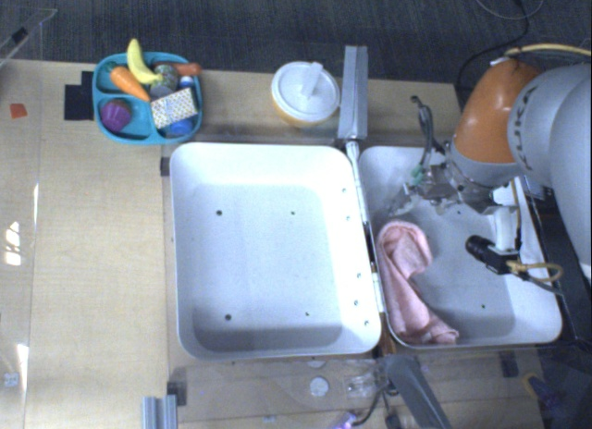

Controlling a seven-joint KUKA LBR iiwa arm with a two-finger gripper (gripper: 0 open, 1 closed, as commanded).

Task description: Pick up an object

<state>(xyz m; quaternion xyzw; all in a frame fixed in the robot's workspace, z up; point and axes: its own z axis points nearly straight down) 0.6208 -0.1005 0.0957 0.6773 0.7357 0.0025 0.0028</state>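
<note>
A crumpled pink cloth point(407, 279) lies along the left side of the right bin point(527, 321), reaching from its middle down to the front edge. My gripper point(416, 187) hangs low over the back left part of that bin, just above and behind the top of the cloth. The grey arm with its orange band point(486, 113) reaches in from the right and covers the bin's back right corner. No object shows in the gripper.
The left bin point(268, 242) stands beside the right one, a metal bar point(352, 94) rising at the back between them. A blue tray of toy food point(148, 96) and a white lidded cup point(305, 91) rest on the bench behind. A black cable fitting point(486, 251) hangs over the right bin.
</note>
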